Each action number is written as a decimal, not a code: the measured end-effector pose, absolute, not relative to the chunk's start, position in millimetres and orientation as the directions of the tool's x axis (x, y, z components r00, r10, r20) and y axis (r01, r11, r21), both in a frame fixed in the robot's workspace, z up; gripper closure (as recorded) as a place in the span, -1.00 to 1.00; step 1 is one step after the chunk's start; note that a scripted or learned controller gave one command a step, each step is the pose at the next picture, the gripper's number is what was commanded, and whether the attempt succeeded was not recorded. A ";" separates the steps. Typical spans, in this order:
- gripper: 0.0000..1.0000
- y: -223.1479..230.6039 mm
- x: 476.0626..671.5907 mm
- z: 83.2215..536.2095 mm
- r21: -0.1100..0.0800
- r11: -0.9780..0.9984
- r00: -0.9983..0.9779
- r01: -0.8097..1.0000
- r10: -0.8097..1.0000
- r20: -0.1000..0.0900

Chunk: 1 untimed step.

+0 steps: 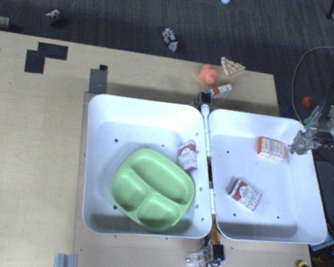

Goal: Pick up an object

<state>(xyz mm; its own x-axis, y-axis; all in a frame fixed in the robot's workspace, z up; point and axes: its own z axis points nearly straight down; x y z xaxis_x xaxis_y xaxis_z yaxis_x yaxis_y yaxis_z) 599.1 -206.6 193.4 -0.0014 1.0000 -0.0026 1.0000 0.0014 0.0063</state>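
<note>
Two white bins were seen side by side on the bench, left bin (94, 152) and right bin (299, 233), divided by a thin central rail.

Left bin: a green divided plate (152, 188) was laid toward the front, tilted slightly. A small red-and-white carton (187, 156) was seen just beside the plate's back right edge, near the rail.

Right bin: two more red-and-white cartons were noted. One carton (271, 148) was lying flat toward the back right. The other carton (244, 194) was set at an angle near the middle, well apart from the first.

Gripper (301, 144) was positioned at the right bin's right rim, just beside the back carton, with the arm's orange band at the frame's right edge. Nothing was seen between the fingers. Finger spacing could not be resolved, too small and blurred; it cannot be told whether they were apart or together.

Behind the bins, an orange ball (207, 74), a wedge-shaped item (232, 67) and a small tube (221, 91) were seen on the bench.
</note>
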 end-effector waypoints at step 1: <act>-1.00 -206.0 598.9 192.6 0.005 0.002 -0.002 1.000 1.000 -0.001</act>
<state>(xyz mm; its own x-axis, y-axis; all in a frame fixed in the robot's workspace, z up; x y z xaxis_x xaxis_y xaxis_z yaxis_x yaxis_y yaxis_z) 598.9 -206.0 192.6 -0.0023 1.0000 -0.0013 1.0000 0.0023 0.0045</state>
